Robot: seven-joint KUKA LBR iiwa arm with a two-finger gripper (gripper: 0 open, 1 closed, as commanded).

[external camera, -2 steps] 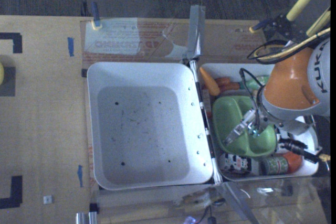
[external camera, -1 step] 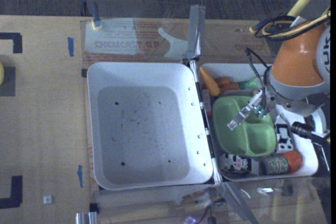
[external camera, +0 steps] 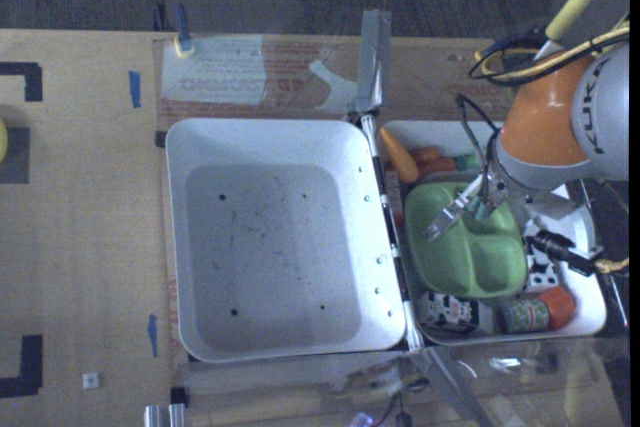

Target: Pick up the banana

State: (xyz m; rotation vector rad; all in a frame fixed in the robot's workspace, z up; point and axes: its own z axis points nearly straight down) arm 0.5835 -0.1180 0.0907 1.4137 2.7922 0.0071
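Note:
The banana (external camera: 398,155), a short yellow-orange curved piece, lies at the back left corner of the right bin (external camera: 590,320), close to the wall between the bins. My gripper (external camera: 452,215) hangs over the right bin, above the left part of a large green pepper-shaped toy (external camera: 480,250). It is to the right of and nearer the camera than the banana, and apart from it. Nothing shows held in the gripper. The arm's orange band (external camera: 545,115) sits above the bin's back right.
The left bin (external camera: 200,150) stands beside the right one. In the right bin, red and teal pieces (external camera: 440,158) lie behind the green toy, and a can (external camera: 524,316), a red item (external camera: 560,300) and a printed box (external camera: 452,310) lie along the front. Cables (external camera: 500,60) trail behind.

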